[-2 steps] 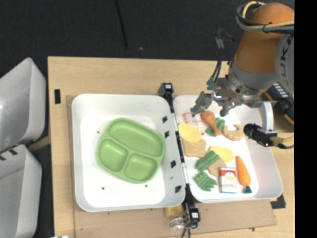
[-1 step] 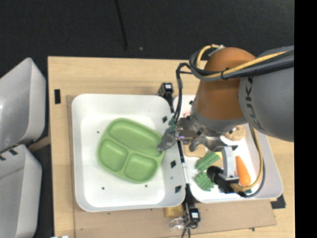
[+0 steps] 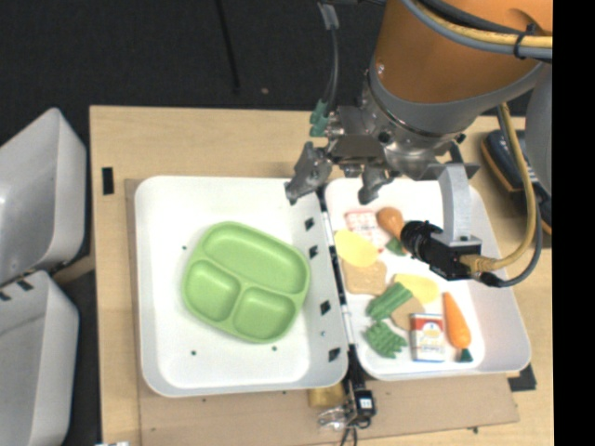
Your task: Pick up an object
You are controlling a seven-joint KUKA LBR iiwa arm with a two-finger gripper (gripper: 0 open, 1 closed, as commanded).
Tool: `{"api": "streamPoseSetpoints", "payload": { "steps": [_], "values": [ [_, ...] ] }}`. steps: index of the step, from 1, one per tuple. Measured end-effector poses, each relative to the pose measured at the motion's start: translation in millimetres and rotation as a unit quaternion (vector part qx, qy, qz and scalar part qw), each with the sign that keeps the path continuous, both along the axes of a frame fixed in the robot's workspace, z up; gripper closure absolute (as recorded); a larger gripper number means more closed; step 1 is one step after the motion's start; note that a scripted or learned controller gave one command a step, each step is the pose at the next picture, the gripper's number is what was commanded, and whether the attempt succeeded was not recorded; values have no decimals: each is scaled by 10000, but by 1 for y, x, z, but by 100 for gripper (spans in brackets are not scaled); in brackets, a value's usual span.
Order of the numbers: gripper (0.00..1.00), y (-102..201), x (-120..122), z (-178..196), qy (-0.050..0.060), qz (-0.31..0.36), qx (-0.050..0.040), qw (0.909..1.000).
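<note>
The bench (image 3: 214, 416) of pale wood fills the lower and middle part of the frame, with dark floor behind it at the top and some white furniture at the left edge. On it lie two shallow white bins side by side. The left bin (image 3: 163, 351) carries a green divided plate (image 3: 245, 282) — three compartments, nothing in them. The right bin (image 3: 507, 342) carries the small things: a carrot (image 3: 456, 320) at the lower right, a small red and white box (image 3: 427, 334) just beside it, green bean pieces (image 3: 386, 319), a slice of toast (image 3: 364, 276) with a yellow slice (image 3: 354, 246) touching its upper edge, and a brown egg-like piece (image 3: 390, 218) higher up.

The arm (image 3: 456, 35) comes in from the upper right, and the gripper (image 3: 337, 183) hangs above the upper ends of the bins, about over the wall between them. The jaws are spread apart, one dark finger over the left bin's corner and the other over the right bin, and nothing is between them.

So I judge the step to be the approach — no object is taken. The next move calls for choosing one thing in the right bin, moving toward the lower right, descending, and closing. The pieces lie crowded, so a free-standing one like the carrot seems easier.
</note>
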State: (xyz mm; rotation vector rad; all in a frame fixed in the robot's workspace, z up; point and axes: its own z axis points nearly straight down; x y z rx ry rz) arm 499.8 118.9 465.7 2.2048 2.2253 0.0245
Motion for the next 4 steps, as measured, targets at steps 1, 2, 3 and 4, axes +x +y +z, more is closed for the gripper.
{"api": "streamPoseSetpoints", "payload": {
  "steps": [1, 2, 3, 4],
  "values": [
    [100, -4, 0, 0, 92, 9, -44, 9999],
    [100, 83, -7, 23, 76, -2, -20, 10000],
    [100, 78, -5, 32, 89, -4, -41, 10000],
    [100, 12, -10, -77, 145, -77, -53, 9999]
  ]
}}
